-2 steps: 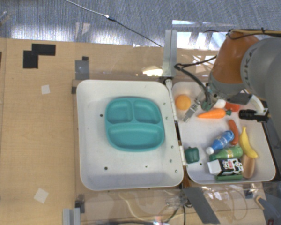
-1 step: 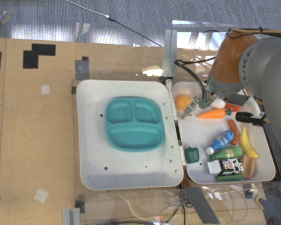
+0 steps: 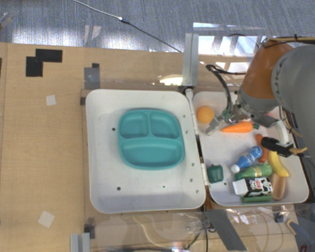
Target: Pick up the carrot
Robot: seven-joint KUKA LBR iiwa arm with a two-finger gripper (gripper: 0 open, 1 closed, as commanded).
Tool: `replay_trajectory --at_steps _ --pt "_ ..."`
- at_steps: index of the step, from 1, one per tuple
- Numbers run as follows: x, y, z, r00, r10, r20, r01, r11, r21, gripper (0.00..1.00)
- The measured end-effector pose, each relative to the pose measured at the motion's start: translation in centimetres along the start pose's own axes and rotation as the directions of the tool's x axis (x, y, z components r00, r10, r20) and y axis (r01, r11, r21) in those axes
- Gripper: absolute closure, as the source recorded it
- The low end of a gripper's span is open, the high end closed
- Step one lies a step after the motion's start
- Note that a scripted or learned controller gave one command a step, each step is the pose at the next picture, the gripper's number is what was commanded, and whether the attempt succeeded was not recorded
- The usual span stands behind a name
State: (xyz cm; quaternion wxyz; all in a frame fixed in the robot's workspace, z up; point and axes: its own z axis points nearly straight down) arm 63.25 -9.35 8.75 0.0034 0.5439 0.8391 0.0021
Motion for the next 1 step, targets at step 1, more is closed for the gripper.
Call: replay_trajectory --at_steps 1 --pt "-4.37 -3.25 -0.04 0.987 -0.158 0.002 0.158 0.987 0.0 0.0"
